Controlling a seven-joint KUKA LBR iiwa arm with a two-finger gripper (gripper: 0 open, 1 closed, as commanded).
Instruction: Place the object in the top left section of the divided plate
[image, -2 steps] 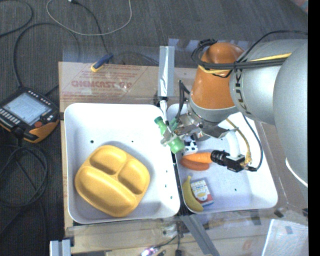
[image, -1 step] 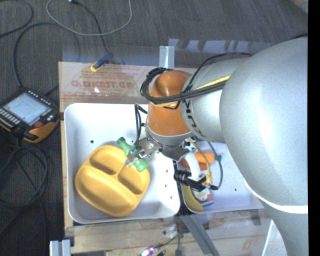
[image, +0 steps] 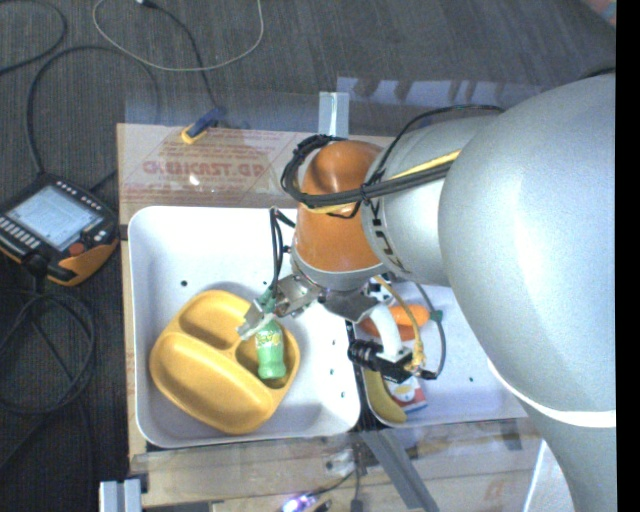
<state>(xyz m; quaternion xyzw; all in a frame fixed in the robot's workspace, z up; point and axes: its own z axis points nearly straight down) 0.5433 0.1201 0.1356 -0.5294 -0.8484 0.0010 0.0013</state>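
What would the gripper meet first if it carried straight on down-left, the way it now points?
Probably the green bottle, which lies right at the gripper tip on the yellow divided plate in the left bin. Depth is unclear from above, so contact cannot be confirmed.

1. The grey arm (image: 520, 240) enters from the right, bulking over the right bin (image: 470, 395).
2. Its orange band (image: 335, 215) sits above the wrist.
3. The gripper (image: 262, 318) (fingers unclear) hangs left of that bin.
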